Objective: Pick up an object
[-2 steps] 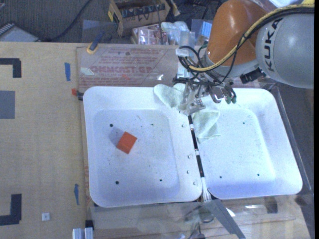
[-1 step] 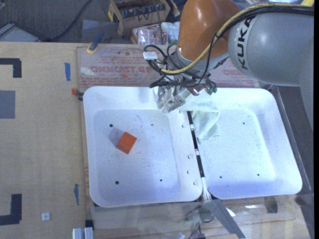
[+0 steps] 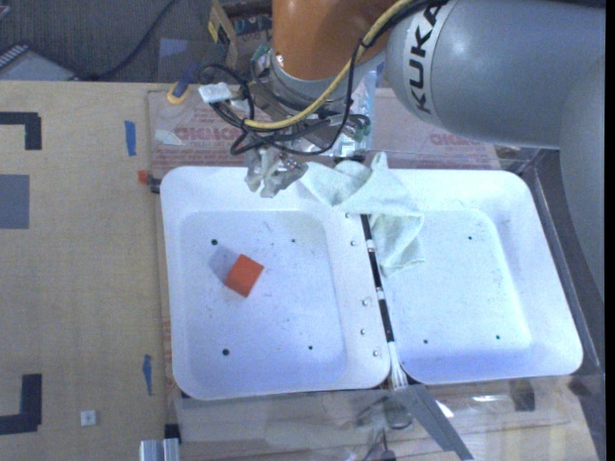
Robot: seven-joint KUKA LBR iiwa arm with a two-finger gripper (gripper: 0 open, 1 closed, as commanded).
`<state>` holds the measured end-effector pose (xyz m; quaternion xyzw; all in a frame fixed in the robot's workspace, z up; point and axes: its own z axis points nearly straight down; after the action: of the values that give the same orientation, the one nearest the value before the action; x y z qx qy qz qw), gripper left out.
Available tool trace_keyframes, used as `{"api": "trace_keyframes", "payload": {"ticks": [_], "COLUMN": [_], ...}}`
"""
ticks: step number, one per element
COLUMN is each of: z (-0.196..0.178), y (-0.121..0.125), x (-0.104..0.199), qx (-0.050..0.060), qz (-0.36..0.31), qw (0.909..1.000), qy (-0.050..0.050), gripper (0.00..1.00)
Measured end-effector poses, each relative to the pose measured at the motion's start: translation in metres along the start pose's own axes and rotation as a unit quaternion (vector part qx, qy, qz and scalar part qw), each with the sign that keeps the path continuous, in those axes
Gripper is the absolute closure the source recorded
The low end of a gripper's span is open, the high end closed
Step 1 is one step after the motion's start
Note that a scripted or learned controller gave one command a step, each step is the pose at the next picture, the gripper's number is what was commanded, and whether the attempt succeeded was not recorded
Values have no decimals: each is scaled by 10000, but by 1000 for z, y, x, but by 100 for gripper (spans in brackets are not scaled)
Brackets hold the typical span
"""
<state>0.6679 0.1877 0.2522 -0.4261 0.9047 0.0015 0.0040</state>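
An orange-red block [image 3: 244,275] lies on the floor of the left bin [image 3: 192,353], left of its middle. A pale green cloth [image 3: 384,221] is draped over the ridge between the two bins, near their far side, with most of it spilling into the right bin [image 3: 509,325]. My gripper [image 3: 274,176] hangs over the far rim of the left bin, just left of the cloth's upper corner and well above and behind the block. The grey arm with its orange band fills the top of the view above the gripper.
Cables and a white connector [image 3: 216,92] dangle around the wrist. A cardboard sheet [image 3: 192,128] lies behind the bins. The wooden bench [image 3: 77,257] stretches to the left, with blue tape marks [image 3: 130,137] and black corner marks.
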Motion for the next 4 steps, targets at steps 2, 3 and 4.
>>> {"api": "trace_keyframes", "payload": {"ticks": [2,3,4], "z": [25,32,37], "y": [26,-8,-54], "x": [-11,11,66], "qx": [-29,-13,-22], "qz": [-2471,-367,-1867], "qw": [9690,9993,9824], "qy": [20,30,26], "gripper": [100,100,100]}}
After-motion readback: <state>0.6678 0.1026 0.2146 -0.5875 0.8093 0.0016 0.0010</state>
